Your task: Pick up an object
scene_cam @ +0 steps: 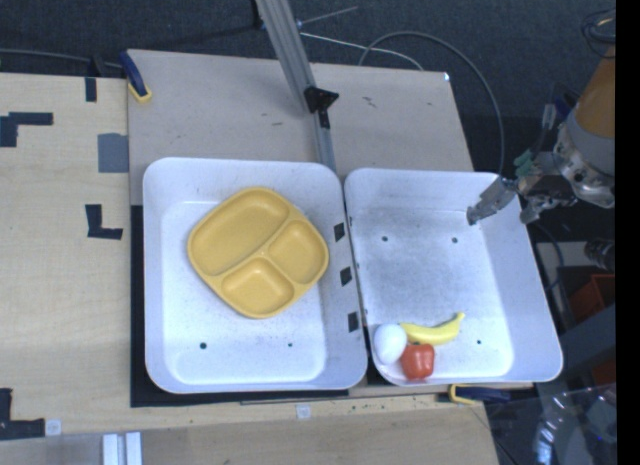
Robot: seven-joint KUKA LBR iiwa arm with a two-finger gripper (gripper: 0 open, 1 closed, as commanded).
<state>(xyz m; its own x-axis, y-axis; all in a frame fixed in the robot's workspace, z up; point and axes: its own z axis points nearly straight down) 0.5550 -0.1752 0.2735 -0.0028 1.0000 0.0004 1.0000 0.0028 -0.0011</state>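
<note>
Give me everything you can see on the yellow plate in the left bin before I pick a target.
The yellow plate is a rounded-square tray, plastic by its look, with three molded compartments: one large, two smaller. Nothing lies in them. It rests flat, right side up, turned at a slant on the floor of the left bin, toward the bin's far half and apart from its walls. The gripper is well away, over the right bin.

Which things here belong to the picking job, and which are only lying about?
For the job:
- gripper
- banana
- white egg
- red pepper
- right bin

Lying about:
- yellow divided plate in the left bin
- blue clamp
- metal pole
</note>
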